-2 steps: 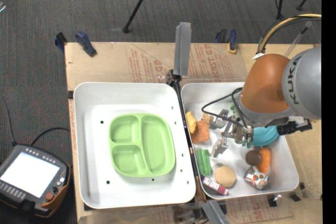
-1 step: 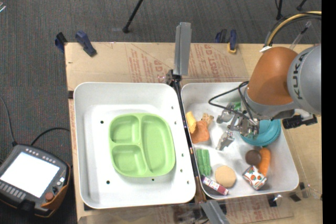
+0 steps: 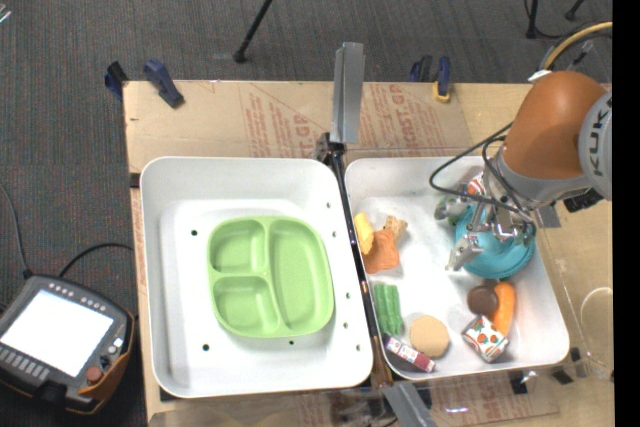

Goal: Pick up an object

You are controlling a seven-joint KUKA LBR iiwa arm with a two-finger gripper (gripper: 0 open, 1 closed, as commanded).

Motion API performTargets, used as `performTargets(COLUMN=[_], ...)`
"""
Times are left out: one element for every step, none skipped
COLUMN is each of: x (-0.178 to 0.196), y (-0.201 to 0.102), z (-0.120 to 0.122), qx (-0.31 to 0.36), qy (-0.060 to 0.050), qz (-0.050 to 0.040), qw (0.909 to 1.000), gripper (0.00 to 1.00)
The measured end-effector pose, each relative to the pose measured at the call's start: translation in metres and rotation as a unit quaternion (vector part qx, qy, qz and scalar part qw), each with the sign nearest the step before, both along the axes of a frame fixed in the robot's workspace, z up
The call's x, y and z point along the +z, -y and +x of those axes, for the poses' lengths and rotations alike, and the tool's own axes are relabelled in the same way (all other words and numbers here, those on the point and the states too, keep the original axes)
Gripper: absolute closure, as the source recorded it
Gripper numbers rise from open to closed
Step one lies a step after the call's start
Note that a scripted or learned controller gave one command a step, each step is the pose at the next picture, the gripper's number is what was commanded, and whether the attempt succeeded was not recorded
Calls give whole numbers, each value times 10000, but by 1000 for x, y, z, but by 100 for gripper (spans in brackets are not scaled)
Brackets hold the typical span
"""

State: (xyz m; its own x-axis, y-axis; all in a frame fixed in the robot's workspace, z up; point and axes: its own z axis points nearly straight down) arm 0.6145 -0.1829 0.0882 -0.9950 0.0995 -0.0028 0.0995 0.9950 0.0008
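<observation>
The arm reaches in from the right, and the gripper [image 3: 492, 233] sits low over a teal bowl [image 3: 497, 256] in the right bin [image 3: 420, 177]. Whether it is clenched or released cannot be determined. Nearby lie an orange carrot [image 3: 506, 305], a brown ball [image 3: 483, 299], a tan round [image 3: 430, 335] and a green pod [image 3: 388, 308]. The left bin [image 3: 165, 215] holds a green divided plate [image 3: 270, 276].

The cardboard-topped bench [image 3: 260, 120] bears two shallow white bins; the right bin [image 3: 400, 177] lies under the gripper [image 3: 490, 240]; the left bin [image 3: 170, 215] lies well beyond it, touching the first.
</observation>
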Motion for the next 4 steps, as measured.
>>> performTargets(x=[0,0,-2,0], y=[-41,3,-33,-89], z=[24,-36,-91,-64], qx=[176,456,98,174], qy=[5,-14,-22,-3], qz=[9,1,10,3], qw=[9998,9990,9999,9998], gripper=[0,0,0,0])
